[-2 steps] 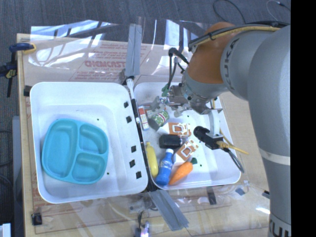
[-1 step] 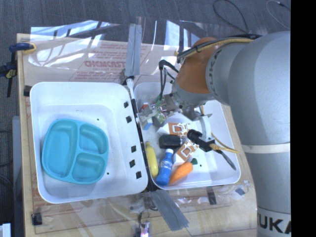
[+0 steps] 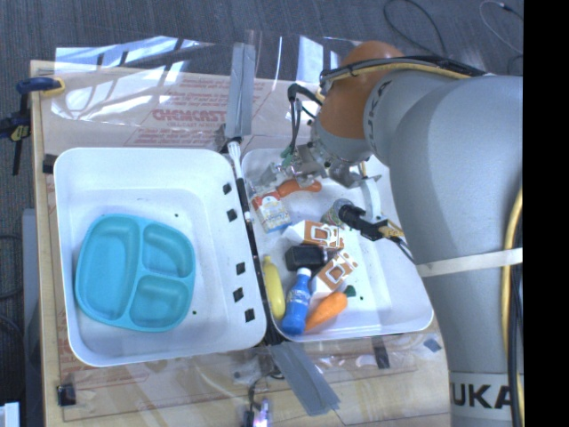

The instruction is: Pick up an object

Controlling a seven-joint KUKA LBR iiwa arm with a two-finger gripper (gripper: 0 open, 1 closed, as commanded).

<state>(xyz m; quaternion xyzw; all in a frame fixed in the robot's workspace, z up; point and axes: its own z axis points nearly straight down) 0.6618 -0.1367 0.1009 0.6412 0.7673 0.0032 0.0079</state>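
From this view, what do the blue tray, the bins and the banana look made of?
Blue tray: likely moulded plastic, smooth and matte, with rounded compartments in one even colour. Bins: probably thin white plastic, slightly glossy, with soft rounded rims. Banana: uniform yellow and smooth, so possibly a plastic toy; I can't be sure.

A single fixed camera looks down at a slant on both bins [image 3: 142,172], the arm [image 3: 444,176] entering from the right.
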